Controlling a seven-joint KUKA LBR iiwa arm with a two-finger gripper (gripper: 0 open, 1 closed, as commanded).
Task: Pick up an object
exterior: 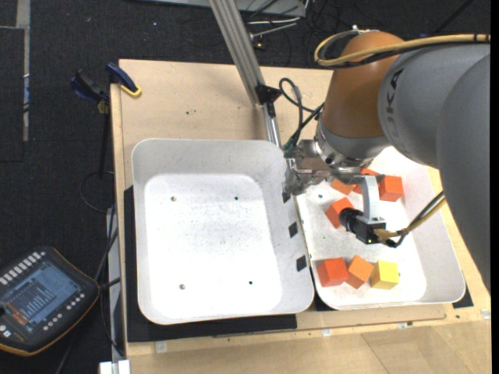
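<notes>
Arm (405, 84) is hanging low over the right bin (444, 287) with its gripper (312, 179) near the bin's left wall, can't tell its grip from here, while 3 blocks (359, 272) sit along the front and orange ones (338, 210) lie right by the wrist.

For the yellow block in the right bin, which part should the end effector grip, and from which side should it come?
Grip the yellow block across its near and far faces, coming straight down from above. It lies flat on the right bin floor, and an orange block touches its left side, so the left-right faces probably leave no room for a finger.
</notes>
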